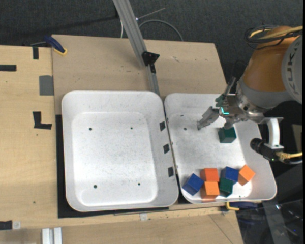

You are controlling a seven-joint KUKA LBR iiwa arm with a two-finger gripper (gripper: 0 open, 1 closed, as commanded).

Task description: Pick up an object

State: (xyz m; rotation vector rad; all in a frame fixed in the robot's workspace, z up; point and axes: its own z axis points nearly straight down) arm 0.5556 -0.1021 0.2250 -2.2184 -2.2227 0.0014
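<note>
My gripper (215, 125) hangs over the back part of the right bin (193, 151), its fingers spread open and nothing between them. One finger (205, 119) points out to the left. A dark green block (226, 134) sits on the bin floor right under the other finger; whether they touch I cannot tell. Along the bin's front edge lies a cluster of blocks: a blue one (193, 183), two orange ones (210, 175) (211, 188), another blue one (231, 174), a green one (226, 186) and an orange one (246, 174).
The left bin (112, 151) stands beside the right one, sharing a raised rim. A grey metal pole (134, 29) slants down from the top to the bins' back edge. The arm's orange-banded wrist (272, 60) looms over the right bin's back right corner.
</note>
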